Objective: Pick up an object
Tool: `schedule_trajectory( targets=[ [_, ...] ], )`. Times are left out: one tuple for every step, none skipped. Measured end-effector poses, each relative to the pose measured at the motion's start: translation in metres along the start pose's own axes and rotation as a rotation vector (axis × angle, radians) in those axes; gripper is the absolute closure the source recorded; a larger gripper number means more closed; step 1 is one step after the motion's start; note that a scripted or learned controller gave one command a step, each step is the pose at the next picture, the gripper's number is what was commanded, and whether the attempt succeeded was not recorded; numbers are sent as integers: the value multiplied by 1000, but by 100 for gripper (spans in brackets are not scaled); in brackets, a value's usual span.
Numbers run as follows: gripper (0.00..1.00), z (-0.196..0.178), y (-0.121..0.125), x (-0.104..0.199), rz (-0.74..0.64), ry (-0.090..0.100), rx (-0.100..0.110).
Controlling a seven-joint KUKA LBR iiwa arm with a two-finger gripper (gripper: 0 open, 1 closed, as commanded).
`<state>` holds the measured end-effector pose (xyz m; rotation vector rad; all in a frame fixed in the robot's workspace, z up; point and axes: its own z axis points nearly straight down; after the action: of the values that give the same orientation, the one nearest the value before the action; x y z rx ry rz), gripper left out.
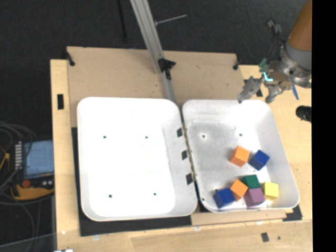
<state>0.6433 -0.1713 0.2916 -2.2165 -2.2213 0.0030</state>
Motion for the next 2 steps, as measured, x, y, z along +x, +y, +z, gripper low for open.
schedule_trajectory(
  targets=[
    [0, -3, 0, -1, -2, -4, -4],
    [0, 60, -2, -1, 3, -3, 1]
  ],
)
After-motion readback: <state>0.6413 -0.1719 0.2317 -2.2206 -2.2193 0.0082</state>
